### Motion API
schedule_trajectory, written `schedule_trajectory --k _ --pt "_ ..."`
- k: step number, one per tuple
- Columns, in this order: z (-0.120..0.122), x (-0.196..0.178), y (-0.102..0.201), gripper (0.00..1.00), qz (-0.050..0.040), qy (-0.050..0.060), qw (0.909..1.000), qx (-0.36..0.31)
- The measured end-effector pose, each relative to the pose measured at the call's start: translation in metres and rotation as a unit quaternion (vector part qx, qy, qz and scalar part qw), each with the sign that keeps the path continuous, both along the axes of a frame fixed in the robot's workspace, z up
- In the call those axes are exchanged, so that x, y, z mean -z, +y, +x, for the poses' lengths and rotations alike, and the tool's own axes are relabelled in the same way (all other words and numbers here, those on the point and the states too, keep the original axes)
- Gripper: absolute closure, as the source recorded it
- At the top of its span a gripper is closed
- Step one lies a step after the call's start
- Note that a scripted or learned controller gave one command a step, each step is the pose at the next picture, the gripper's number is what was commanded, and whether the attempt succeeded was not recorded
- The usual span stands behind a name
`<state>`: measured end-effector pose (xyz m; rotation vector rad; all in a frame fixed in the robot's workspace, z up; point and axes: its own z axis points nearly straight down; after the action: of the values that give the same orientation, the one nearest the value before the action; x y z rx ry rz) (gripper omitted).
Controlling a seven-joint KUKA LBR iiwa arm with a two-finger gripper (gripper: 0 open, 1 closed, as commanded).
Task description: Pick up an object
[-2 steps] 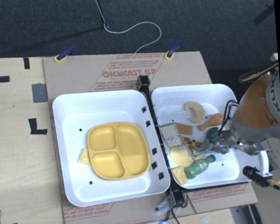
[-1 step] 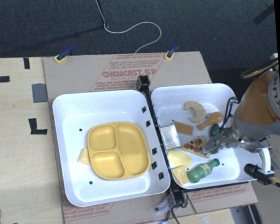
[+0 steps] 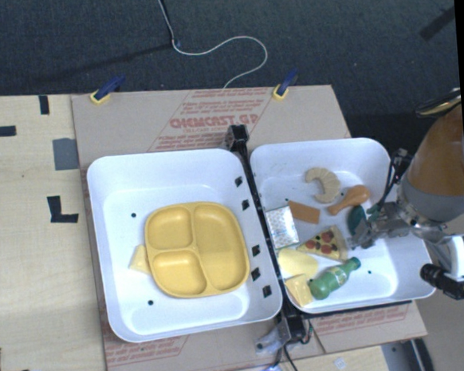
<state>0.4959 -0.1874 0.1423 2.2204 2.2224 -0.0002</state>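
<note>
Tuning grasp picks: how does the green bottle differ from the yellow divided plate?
The green bottle lies on its side in the right bin, among other items; the yellow divided plate sits flat in the left bin. The bottle is small and narrow; the plate is broad, with three compartments. Both look plastic.

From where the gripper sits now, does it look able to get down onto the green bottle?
Probably yes. The gripper hovers in the right bin, just up and right of the green bottle. Nothing lies over the bottle, though the yellow piece touches its base.
</note>
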Motion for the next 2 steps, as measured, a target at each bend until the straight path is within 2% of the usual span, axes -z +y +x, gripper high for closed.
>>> schedule_trajectory --k 1,2 --pt "-0.001 -0.061 -0.005 1.0 -0.0007 -0.002 1.0 0.0" --pt "0.0 -0.083 -0.004 1.0 0.0001 0.0 1.0 0.0"
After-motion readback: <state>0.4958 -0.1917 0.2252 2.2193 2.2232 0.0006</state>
